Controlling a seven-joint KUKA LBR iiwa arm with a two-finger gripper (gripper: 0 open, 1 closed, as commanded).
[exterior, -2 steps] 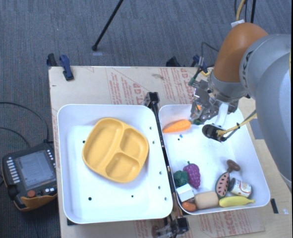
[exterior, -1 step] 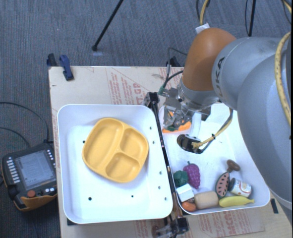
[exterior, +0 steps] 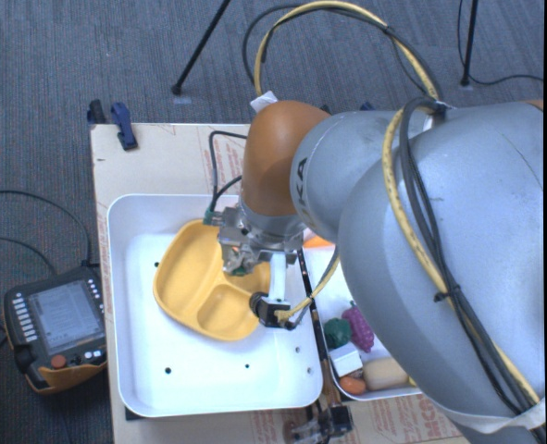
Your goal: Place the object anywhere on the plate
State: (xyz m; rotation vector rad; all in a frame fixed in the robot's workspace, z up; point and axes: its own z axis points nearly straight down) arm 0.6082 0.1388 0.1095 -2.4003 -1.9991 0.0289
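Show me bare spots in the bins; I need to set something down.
Bare floor lies in the left bin, left of and below the yellow plate. The right bin is crowded: purple grapes, green and beige pieces under the arm.

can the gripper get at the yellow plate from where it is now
Probably yes. The gripper hangs right over the plate in the left bin, and nothing lies between them. I can't tell how its fingers are set.

Grey carpet floor (exterior: 60,54) with tripod legs (exterior: 204,40) and black cables (exterior: 32,202).
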